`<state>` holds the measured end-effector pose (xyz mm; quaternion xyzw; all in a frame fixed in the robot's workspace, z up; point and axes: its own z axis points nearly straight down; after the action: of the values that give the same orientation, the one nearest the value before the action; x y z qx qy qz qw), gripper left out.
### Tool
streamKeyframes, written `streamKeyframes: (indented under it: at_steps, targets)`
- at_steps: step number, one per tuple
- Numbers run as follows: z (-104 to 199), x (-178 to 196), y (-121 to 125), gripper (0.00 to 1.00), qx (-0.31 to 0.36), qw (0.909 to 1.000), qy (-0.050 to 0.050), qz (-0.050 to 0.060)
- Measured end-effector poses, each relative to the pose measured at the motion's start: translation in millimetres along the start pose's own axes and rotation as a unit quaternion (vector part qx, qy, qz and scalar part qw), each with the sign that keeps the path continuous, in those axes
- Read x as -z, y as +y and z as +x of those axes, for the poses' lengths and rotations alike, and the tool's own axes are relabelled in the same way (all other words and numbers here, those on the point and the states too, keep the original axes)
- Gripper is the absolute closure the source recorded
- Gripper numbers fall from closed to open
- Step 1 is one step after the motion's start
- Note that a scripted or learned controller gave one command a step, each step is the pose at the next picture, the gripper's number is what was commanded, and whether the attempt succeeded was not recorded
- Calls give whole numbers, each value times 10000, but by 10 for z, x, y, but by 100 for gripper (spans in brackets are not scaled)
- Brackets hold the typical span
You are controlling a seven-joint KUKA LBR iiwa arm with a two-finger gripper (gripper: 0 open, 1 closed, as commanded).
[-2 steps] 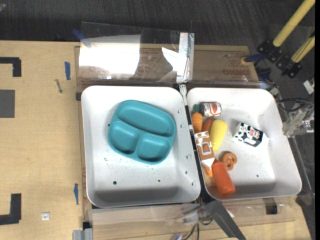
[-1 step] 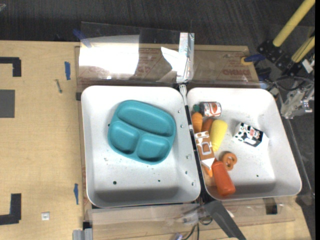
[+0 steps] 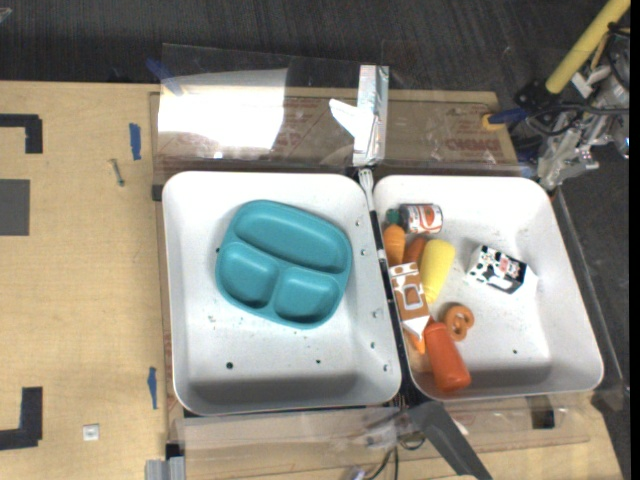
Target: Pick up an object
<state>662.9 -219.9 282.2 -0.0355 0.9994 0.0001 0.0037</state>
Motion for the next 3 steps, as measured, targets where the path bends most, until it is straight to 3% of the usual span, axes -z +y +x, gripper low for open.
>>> streamKeyframes:
  at_steps: [1,2,3]
  targets:
    - [-56,248,-38,100,-482,9988,-32,14]
    - [-21,207,-36,100,-639,9980,2,2]
    - [-5,71,265,100,-543,9985,10,-1]
